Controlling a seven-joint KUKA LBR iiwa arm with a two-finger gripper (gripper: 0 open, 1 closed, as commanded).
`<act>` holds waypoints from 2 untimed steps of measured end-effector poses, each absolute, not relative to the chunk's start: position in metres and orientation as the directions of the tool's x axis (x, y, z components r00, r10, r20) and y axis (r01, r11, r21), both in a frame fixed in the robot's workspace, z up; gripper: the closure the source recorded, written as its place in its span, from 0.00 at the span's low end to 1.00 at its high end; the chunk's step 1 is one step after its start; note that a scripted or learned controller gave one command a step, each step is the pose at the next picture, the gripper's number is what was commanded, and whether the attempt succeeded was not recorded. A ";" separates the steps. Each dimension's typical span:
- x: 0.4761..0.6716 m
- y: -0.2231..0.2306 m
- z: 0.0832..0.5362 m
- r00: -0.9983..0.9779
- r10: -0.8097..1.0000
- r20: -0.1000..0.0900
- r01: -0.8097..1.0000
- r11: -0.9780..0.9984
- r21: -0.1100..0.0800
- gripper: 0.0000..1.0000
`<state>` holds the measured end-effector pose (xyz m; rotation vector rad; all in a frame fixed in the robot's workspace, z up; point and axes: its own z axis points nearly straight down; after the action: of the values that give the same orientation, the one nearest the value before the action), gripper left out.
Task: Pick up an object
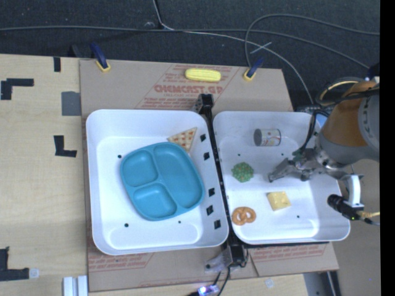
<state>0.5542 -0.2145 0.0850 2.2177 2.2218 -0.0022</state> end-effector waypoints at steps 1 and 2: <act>0.555 -0.215 0.097 -0.002 1.000 -0.006 1.000 0.002 0.005 1.00; 0.550 -0.209 0.155 -0.002 1.000 -0.001 1.000 0.002 0.003 1.00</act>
<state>0.5496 -0.2092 0.1552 2.2178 2.2213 0.0027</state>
